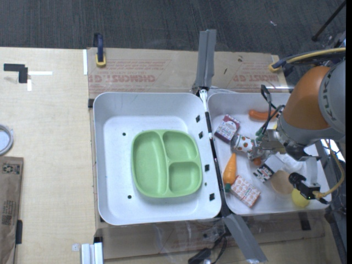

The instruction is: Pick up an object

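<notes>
Glossy green plastic tray (pixel 166 164), smooth white bins (pixel 107 147), seemingly raw wooden bench (pixel 44 125).

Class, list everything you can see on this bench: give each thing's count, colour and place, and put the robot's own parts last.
Bins: two, white, side by side on the bench.
Divided plate: one, green, three compartments, in the left bin.
Carrot: one, orange, right bin beside the divider.
Snack packet: one, maroon and white, right bin's upper part.
Patterned packet: one, pink, right bin's front.
Lemon: one, yellow, right bin's front corner.
Clamp: one, blue and yellow, on the cardboard behind the bins.
Tape roll: one, clear, bench's left edge.
Arm: one, grey with orange band, over the right bin.
Tool: one, low among the items.
</notes>
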Available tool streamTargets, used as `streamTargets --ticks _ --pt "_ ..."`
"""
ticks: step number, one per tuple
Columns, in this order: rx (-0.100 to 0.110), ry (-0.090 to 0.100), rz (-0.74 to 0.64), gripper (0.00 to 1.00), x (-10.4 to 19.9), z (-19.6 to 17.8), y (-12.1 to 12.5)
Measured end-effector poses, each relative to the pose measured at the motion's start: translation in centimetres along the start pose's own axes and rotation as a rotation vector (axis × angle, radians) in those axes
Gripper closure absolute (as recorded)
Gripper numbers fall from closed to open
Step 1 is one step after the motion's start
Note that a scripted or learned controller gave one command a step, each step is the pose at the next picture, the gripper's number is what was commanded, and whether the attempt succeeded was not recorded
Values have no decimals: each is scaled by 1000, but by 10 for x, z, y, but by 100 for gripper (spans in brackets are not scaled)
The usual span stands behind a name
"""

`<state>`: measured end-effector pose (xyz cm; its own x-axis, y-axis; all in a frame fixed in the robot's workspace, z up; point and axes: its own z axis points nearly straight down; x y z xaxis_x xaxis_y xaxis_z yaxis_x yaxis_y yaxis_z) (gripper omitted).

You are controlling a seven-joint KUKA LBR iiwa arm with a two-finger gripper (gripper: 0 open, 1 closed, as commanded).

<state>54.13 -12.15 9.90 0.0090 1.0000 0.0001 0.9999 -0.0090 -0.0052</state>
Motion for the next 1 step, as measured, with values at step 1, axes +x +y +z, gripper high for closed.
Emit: streamTargets --ticks 1 --pt "-2 -2 175 100 57 -105 34"
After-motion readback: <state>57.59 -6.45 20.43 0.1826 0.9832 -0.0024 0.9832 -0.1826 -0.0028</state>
